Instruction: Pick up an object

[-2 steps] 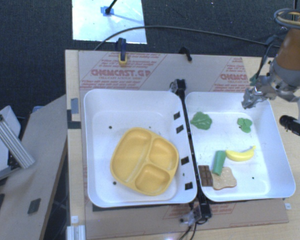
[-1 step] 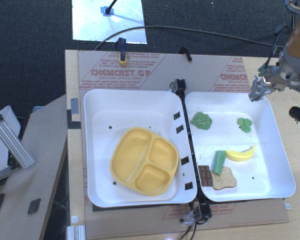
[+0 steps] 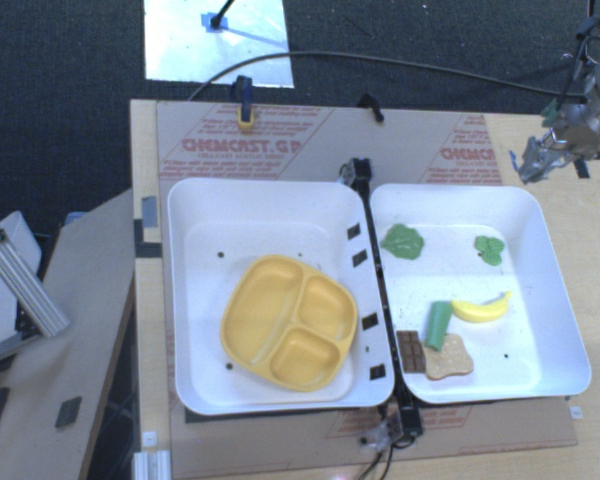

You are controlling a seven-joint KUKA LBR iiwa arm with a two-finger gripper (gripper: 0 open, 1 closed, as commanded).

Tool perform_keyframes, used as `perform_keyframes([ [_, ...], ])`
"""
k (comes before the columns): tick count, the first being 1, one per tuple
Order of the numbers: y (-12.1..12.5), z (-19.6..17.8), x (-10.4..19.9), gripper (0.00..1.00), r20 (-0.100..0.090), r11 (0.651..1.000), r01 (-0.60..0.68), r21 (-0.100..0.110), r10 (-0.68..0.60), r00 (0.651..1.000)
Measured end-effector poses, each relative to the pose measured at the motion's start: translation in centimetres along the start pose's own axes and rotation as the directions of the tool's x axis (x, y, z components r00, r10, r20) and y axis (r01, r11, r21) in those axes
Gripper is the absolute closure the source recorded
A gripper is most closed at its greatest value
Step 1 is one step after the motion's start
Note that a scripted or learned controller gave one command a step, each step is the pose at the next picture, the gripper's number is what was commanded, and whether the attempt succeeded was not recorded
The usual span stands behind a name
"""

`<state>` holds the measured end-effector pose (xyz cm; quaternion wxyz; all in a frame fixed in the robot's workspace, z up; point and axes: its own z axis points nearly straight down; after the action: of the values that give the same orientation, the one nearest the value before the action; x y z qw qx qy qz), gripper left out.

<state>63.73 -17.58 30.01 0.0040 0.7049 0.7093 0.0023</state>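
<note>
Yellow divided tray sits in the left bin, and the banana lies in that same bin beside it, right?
Not quite. The yellow divided tray does sit in the left bin, but the banana lies in the right bin, next to a green stick-shaped piece, as the camera view shows.

Tray (image 3: 289,322) in left bin (image 3: 195,223); banana (image 3: 480,309) in right bin (image 3: 555,298).

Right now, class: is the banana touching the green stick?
Touching. The camera view shows the banana's left end meeting the green stick's upper end.
</note>
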Motion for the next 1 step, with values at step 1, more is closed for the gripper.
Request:
perform_keyframes([
  [1, -1.04, 0.34, 5.22, 1.0, -0.003, 1.0, 0.003, 0.007, -0.003, 1.0],
])
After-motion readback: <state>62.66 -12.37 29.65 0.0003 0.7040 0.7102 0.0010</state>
